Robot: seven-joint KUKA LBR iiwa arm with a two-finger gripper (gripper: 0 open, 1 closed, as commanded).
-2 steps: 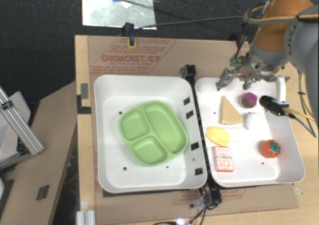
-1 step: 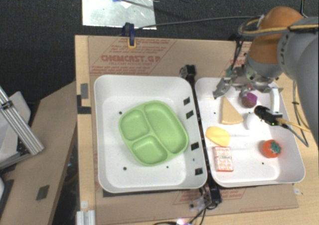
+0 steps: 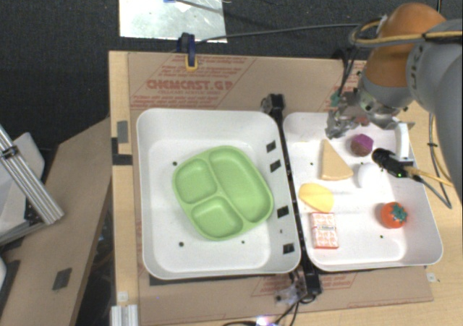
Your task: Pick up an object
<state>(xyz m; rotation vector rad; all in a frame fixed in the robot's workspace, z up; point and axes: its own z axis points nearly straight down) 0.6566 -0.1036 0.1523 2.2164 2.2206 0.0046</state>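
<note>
A purple ball, the nearest pickable thing, sits near the far edge of the right bin, just beside the gripper. Whether the gripper is open or shut cannot be told, and nothing can be seen in its hold. Next to the ball lies a tan wedge; toward the middle, a yellow lump; at the near edge, a small red packet; by the right edge, a red tomato. The left bin holds a green divided tray. Likely risk: a descent landing between ball and wedge (they sit close) could nudge the round ball away.
</note>
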